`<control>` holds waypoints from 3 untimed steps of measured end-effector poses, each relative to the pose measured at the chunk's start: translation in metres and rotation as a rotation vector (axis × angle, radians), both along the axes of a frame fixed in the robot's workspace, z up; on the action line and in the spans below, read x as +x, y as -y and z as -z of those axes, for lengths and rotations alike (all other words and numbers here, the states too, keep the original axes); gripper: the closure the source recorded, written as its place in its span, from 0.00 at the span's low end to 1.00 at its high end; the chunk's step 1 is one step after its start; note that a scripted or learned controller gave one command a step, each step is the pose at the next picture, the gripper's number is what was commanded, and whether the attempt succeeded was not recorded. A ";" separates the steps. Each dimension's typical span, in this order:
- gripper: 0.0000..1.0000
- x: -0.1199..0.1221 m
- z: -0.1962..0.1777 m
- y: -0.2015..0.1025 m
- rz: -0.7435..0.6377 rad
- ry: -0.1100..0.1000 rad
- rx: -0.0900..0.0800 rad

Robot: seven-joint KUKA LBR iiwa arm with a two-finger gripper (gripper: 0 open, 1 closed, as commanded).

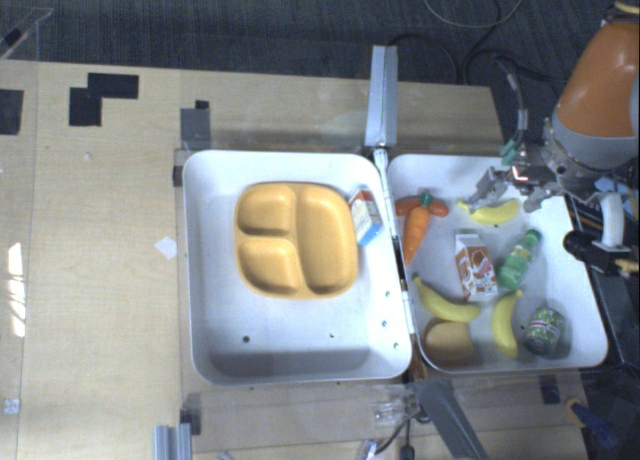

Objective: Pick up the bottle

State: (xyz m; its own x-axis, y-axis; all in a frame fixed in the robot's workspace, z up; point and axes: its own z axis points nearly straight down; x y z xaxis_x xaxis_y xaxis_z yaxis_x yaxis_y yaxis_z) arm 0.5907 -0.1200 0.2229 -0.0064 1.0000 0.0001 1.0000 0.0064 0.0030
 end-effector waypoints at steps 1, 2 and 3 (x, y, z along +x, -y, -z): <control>0.00 0.000 0.000 0.000 0.000 0.000 0.000; 0.00 -0.070 0.063 0.042 -0.008 0.000 -0.001; 0.00 -0.029 0.101 0.053 -0.014 0.039 -0.012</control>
